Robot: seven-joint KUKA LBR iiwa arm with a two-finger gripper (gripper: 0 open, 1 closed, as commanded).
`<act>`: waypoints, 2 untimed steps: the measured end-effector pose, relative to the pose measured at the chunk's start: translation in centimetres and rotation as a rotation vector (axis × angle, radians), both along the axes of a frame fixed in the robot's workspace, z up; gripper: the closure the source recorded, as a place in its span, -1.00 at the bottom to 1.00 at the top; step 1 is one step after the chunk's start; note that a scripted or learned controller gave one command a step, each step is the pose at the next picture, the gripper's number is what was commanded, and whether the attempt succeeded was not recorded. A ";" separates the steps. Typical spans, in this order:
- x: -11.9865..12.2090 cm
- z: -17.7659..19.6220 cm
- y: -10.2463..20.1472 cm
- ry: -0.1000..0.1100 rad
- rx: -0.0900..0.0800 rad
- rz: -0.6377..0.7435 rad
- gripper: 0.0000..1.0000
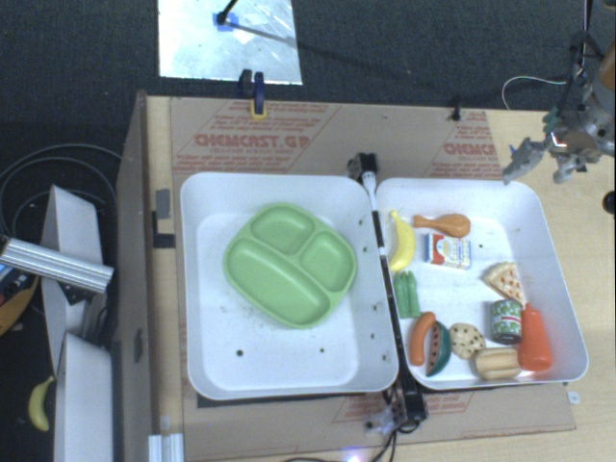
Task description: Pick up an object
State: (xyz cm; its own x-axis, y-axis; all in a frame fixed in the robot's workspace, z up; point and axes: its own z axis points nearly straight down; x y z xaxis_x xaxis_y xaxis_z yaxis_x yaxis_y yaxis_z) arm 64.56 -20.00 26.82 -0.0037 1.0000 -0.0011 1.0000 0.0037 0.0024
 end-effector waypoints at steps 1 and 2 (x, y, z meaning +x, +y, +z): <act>-2.3 -11.2 4.8 0.010 0.005 0.004 -1.00; -0.8 -18.5 9.1 -0.001 0.001 0.003 -1.00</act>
